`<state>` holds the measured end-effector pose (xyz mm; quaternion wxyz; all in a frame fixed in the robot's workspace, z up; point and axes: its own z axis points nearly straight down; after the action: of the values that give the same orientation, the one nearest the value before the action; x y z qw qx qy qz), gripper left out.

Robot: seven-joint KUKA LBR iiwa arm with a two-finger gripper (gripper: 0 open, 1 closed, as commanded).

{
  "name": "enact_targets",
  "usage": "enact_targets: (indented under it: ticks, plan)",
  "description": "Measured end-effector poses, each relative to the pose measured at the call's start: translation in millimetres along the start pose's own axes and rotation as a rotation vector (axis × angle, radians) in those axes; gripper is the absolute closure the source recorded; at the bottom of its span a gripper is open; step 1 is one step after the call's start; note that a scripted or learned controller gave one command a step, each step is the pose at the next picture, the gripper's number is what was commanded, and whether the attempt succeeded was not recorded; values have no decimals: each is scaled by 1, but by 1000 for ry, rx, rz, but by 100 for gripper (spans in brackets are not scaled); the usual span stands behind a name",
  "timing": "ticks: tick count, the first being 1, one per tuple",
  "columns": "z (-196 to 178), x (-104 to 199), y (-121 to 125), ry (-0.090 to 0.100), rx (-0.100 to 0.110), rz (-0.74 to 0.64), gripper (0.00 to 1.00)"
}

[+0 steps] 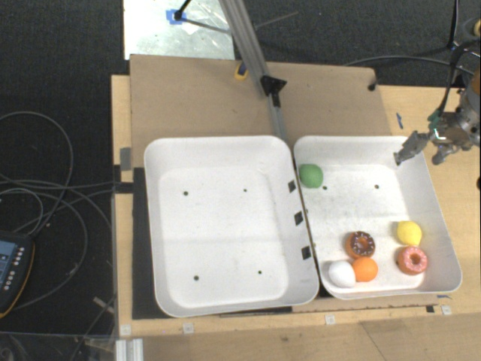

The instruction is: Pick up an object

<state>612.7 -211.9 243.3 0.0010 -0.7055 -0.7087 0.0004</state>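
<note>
Gripper [422, 147] spread wide, empty, over right bin's [440, 201] far corner; best target the isolated green ball [311, 175], centred descent.

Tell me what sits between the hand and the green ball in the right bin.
Nothing visible does. The hand hangs at the right bin's far right corner, and the green ball lies alone by that bin's left wall. Bare white floor runs between them. The two doughnuts, yellow, orange and white pieces cluster at the near right, off that line.
</note>
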Motion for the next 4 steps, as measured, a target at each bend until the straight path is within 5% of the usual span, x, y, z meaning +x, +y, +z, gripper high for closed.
enact_targets:
  ticks: [1,4]
  plan:
    - [-2,0,1,-2,-3,-2,0]
    - [149,13,4,0,1,0,0]
